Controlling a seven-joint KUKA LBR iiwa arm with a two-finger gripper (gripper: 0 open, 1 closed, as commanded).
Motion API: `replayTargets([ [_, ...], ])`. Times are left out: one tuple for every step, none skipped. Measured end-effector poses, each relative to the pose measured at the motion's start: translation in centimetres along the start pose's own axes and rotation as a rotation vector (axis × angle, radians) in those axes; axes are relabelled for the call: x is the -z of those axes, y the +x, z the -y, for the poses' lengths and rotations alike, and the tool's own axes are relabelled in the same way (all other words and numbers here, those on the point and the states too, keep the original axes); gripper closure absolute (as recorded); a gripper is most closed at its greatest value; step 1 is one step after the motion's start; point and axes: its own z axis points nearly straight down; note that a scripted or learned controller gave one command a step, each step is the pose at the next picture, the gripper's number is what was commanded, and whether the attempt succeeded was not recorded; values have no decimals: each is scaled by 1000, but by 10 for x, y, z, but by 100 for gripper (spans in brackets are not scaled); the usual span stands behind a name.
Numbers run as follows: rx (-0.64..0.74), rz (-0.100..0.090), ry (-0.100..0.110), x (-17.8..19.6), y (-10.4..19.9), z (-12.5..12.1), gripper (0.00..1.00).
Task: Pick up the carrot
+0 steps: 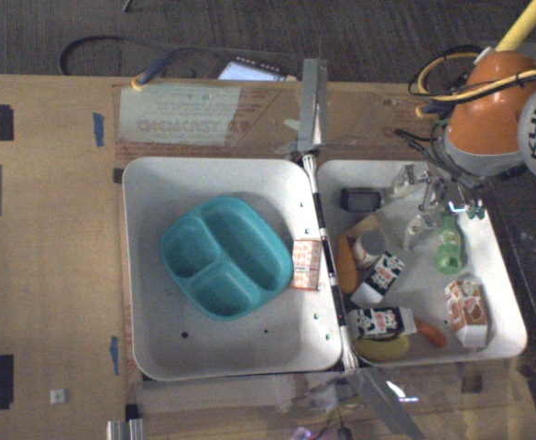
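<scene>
Carrot lies low in the right bin, arm above the far side

The carrot is a small orange-red stub, lying flat near the front edge of the right bin; it sits between a cow-patterned carton on its left and a white-and-orange carton on its right, close to both, with a yellow banana just left along the front wall; whether it touches the cartons I cannot tell

The gripper hangs over the far half of the same bin, well apart from the carrot; it is a blur of metal, and whether it is spread or closed I cannot tell; nothing is seen held in it

Count in the right bin: one carrot; one banana; two cow-patterned cartons, the second tilted near the middle; one white-and-orange carton; one green bottle just beside the gripper; one dark flat item near the far wall; one long orange-brown item along the left wall

Count in the left bin: one teal plate with three compartments; one small red-and-white box touching its right edge
</scene>
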Motion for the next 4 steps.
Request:
replayTargets([
  [-5,9,-2,12,-2,0,100],
  [-418,5,0,2,0,-77,100],
  [-818,7,1,2,-3,-55,100],
  [-883,2,3,99,9,-90,100],
])
